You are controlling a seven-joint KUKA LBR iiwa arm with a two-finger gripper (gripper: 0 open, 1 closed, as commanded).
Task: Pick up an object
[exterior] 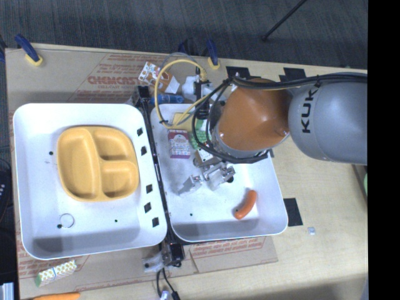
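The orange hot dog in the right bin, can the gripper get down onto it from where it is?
Probably yes. The hot dog lies alone on bare bin floor near the right bin's front, nothing on or against it, and the gripper hangs just beside it.

We cannot tell how the gripper (209, 175) fingers stand, the arm (275, 120) hides the right bin's (275, 214) far side, and the carton's (179, 144) print is unreadable.
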